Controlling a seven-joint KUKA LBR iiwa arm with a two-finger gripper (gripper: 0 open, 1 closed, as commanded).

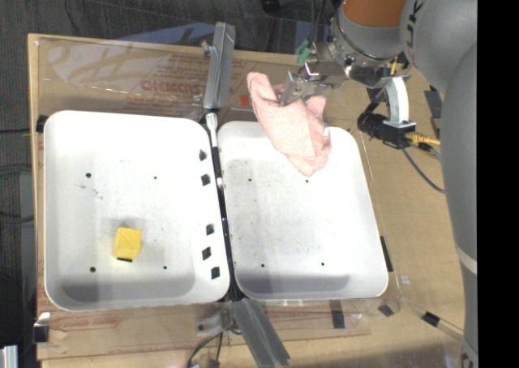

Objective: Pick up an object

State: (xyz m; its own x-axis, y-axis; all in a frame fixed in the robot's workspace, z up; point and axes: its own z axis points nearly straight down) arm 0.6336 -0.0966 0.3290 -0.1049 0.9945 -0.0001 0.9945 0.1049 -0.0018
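Note:
A pink cloth [290, 125] hangs in the air over the far edge of the right bin [300, 237], its lower end dangling toward the bin floor. My gripper [293, 91] is above the bin's back rim, shut on the cloth's upper part, and the fabric bunches around the fingers. In the left bin [122, 196], a small yellow block [127, 244] lies near the front left, far from the gripper.
A metal clamp bar [217, 66] stands at the back between the bins. Black clips [208, 228] line the divider. A black and white cable fitting [393, 123] sits right of the right bin, beside the arm.

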